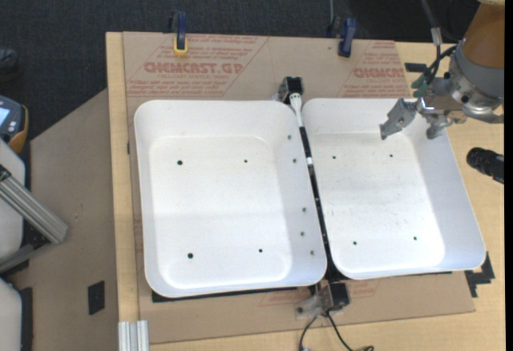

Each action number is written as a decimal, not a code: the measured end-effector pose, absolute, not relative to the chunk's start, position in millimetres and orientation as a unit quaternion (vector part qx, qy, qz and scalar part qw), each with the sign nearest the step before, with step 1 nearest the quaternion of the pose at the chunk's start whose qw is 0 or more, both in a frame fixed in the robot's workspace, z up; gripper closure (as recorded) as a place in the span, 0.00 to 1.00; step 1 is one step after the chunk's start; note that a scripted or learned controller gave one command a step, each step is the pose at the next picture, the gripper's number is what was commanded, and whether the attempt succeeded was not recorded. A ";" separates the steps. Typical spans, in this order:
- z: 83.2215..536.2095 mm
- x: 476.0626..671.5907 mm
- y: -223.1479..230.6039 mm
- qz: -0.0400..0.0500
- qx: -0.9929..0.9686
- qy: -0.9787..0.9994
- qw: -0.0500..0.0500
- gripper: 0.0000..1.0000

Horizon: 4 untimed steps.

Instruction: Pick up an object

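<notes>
The left bin [212,197], at nine o'clock on the counter [240,61], and the right bin [393,197], at three o'clock, show bare white floors, so I see no object to pick and judge the task not begun. At two o'clock, the end effector [413,127] hangs released, fingers spread with nothing between, over the right bin's far rim, the arm [485,53] reaching in from the right.

Two white bins [216,197], two blue clamps [179,30] and one pincer [413,123] are on view.
</notes>
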<state>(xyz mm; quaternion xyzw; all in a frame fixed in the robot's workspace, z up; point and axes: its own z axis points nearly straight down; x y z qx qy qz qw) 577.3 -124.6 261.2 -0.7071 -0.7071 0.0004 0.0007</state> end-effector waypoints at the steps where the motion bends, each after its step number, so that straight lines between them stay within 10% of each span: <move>1: 179.5 525.1 -62.3 0.003 -0.706 -0.709 0.006 0.00; 2: 195.0 529.4 -66.8 -0.001 -0.708 -0.707 -0.001 1.00; 3: 183.9 548.2 -7.9 -0.001 -0.705 -0.709 -0.001 1.00; 4: 265.5 577.2 92.6 -0.006 -0.703 -0.711 -0.002 1.00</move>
